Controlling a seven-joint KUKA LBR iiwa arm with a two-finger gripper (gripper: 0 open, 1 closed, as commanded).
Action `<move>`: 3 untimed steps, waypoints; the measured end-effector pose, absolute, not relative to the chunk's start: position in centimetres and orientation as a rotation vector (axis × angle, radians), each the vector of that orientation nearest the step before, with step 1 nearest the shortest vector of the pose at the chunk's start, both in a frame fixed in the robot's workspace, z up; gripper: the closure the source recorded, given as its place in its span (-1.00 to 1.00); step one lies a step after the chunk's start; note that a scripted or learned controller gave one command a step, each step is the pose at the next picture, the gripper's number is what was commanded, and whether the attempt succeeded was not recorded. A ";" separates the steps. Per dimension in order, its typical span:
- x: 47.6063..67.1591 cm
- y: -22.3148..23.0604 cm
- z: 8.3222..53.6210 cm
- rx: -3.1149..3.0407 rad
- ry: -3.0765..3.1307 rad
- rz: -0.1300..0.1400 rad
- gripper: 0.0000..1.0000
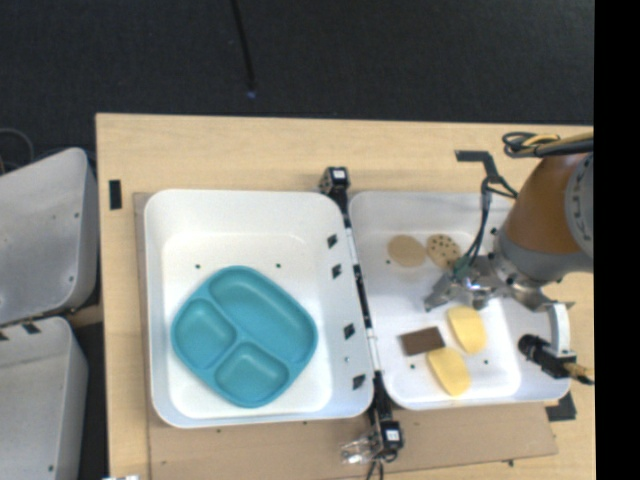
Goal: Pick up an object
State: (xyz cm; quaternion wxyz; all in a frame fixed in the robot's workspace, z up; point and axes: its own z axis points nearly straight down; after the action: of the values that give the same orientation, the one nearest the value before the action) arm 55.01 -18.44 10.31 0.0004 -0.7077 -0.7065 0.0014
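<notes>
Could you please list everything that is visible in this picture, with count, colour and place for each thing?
bench: 1, light wood, under both bins
bins: 2, white, side by side on the bench
plate: 1, teal, three compartments, in the left bin
round tan piece: 1, tan, upper part of the right bin
cookie: 1, tan with dark spots, right beside the round tan piece
brown block: 1, dark brown, lower part of the right bin
yellow pieces: 2, yellow, right bin, one above the other, right of the brown block
arm: 1, grey with orange band, reaching in from the right
end effector: 1, grey metal, over the right bin, just above the upper yellow piece
</notes>
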 end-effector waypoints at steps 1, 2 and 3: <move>55.1 -18.5 10.1 -2.227 -2.217 0.000 -1.00; 55.1 -18.6 11.2 -2.235 -2.212 -0.004 1.00; 55.7 -18.3 17.5 -2.224 -2.229 -0.005 1.00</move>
State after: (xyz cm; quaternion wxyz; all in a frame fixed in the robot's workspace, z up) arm 55.65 -18.33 17.55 -0.0035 -0.7063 -0.7079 -0.0017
